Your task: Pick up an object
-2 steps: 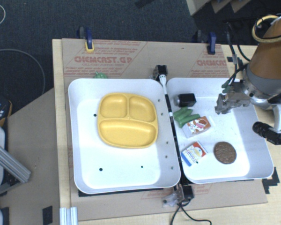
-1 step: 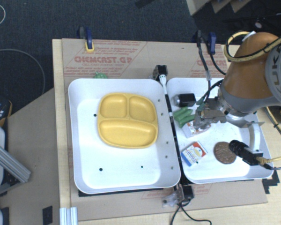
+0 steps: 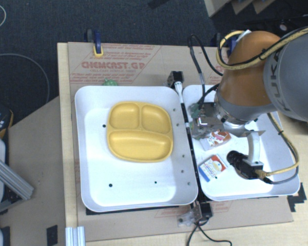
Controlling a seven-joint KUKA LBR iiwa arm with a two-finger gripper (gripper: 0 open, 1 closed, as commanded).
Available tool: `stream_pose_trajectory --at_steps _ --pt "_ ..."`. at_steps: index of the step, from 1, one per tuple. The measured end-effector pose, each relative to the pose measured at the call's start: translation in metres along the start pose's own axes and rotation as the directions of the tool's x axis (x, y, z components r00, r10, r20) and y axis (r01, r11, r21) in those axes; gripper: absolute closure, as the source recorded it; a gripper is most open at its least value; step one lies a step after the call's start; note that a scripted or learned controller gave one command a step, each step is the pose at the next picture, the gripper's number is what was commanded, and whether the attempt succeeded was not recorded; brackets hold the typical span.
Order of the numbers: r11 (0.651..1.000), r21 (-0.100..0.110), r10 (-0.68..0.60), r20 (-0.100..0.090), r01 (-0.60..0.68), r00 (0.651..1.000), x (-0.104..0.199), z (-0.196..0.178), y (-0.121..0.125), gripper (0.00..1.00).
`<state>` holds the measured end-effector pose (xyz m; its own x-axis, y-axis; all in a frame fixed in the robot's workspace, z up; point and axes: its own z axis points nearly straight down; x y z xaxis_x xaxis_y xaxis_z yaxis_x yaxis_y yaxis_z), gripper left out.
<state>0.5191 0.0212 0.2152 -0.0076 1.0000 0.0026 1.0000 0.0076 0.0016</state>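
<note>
2 bins, nothing lifted: the gripper (image 3: 201, 121) hangs low over the right bin (image 3: 277, 187) beside a small packet (image 3: 212, 167); its grip cannot be told.

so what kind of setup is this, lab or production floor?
Most likely a robotics lab test bench. Two shallow white bins sit on a protective-paper-covered board, the grey and orange arm reaches over the right bin, and loose cables run across the bench. A yellow divided plate lies in the left bin.
</note>
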Motion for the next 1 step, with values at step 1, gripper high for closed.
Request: stream_pose_trajectory --at_steps 1 --pt "1.000 -0.016 0.009 0.004 -0.009 1.000 -0.0379 -0.1375 -0.0010 1.00"
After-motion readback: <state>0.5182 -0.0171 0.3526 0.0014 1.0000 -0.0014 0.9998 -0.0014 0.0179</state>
